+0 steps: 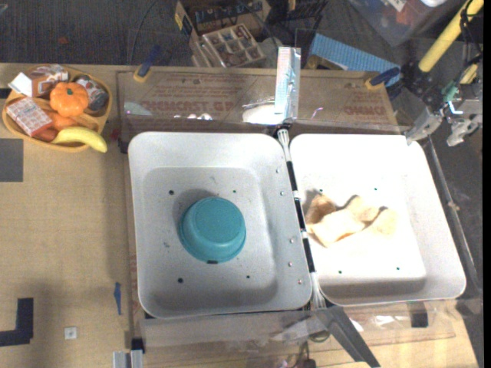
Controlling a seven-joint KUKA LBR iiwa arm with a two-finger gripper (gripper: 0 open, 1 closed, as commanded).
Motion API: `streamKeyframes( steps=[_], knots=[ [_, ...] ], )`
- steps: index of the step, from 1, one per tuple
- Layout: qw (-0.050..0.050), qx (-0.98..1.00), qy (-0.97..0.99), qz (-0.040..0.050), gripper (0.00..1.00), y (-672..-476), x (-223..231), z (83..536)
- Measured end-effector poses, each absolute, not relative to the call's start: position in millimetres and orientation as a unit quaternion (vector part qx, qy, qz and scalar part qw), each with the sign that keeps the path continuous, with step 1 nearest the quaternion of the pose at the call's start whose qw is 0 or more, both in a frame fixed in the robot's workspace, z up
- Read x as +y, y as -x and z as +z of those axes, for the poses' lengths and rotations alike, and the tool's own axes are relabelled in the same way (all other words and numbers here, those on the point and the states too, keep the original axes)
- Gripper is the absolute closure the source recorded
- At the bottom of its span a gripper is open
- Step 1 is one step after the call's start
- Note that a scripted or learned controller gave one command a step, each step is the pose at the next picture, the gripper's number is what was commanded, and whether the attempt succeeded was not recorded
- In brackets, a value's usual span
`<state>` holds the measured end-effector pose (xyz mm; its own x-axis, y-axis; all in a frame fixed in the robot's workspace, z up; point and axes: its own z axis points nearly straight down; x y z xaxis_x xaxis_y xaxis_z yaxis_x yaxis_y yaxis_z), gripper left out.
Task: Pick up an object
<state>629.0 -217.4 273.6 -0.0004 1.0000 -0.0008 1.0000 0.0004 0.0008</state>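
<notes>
1. Bins: two, white, shallow, sitting side by side and touching along their inner rims; left bin (146, 159), right bin (430, 282).
2. Bowl (213, 228): one; teal, round, lying mouth-down near the middle of the left bin's floor, apart from every wall; plain, showing a flat circular base on top.
3. Rag (349, 222): one; a tan and cream item, soft-looking and crumpled, lying flat in the right bin's left half, its left end sitting just beside the wall shared with the left bin; its exact kind is remaining hard to make out.
4. Gripper (453, 117): one; hanging beyond the right bin's far right corner, well apart from bowl and rag; small and blurred against clutter, so whether it is standing wide or narrow I cannot tell; nothing visibly held.
5. Basket (15, 119): one, sitting on the bench at far left, well apart from the bins; holding one banana (80, 137), one orange pumpkin (69, 98) and small boxes, their count being unclear.
</notes>
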Motion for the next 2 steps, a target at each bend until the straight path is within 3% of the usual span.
streamKeyframes(
  steps=[1,2],
  knots=[
    [0.001,0.718,-0.697,0.0,0.0,-567.2,-197,192],
    [0.005,0.698,-0.716,0.0029,0.0,-553.9,-167,89]
  ],
)
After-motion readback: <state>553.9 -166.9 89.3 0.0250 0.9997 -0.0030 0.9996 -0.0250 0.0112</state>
